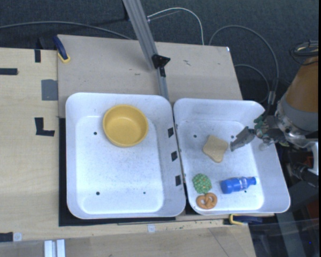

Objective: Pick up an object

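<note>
Stock as I read it from my console, nearest edge of the bench first.

1. Blue clamp [245, 218]: at the near rim of the right bin, partly hidden under it.
2. Pretzel [206, 200]: brown, in the near left corner of the right bin [267, 199], just in front of item 3.
3. Green ball [201, 183]: knobbly, round, touching or almost touching the pretzel, close to the bin's left wall.
4. Blue bottle [237, 184]: lying on its side, cap end toward the right, near the green ball but apart from it.
5. Tan sponge [215, 148]: a soft wedge-like piece near the middle of the right bin, well apart from the three items above. This is the piece nearest the tool.
6. Gripper [241, 140]: reaching in over the right bin's right side, dark fingers pointing left and down toward the tan sponge, their tip just beside it. I see nothing between the fingers, and I cannot tell whether the jaws stand apart or together.
7. Arm [302, 98]: grey with an orange band, at the right edge.
8. Yellow bowl [125, 125]: upright, in the far half of the left bin [117, 197], alone there.
9. Grey pole [142, 23]: slanting over the far bench, meeting a black bracket [160, 61] above the seam between the bins.
10. Cables [241, 36]: looping on the dark floor beyond.
</note>
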`<action>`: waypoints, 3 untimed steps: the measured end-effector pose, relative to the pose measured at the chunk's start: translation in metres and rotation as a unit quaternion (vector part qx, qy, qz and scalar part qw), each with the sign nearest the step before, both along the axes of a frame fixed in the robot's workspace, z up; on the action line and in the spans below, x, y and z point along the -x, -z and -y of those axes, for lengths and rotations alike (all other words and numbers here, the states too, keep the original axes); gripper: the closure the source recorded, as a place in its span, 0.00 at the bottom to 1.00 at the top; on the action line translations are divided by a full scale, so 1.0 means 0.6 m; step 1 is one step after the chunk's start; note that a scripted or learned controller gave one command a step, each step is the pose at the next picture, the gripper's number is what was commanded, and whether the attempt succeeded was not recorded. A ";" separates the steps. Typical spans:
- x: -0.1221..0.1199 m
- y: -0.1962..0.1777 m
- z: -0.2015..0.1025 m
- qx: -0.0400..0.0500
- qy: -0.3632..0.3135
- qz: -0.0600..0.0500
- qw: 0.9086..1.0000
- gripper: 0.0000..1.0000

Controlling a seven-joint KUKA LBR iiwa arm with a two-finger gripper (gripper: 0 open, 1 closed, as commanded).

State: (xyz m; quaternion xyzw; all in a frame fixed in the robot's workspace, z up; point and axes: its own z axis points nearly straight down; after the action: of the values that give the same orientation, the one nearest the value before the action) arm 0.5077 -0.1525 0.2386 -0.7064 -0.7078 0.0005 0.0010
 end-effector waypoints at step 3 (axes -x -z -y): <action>0.023 0.193 0.009 0.000 0.001 -0.003 1.000 0.00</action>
State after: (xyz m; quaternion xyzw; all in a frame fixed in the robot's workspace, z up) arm 0.4940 -0.1578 0.1228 -0.7072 -0.7070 0.0024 0.0035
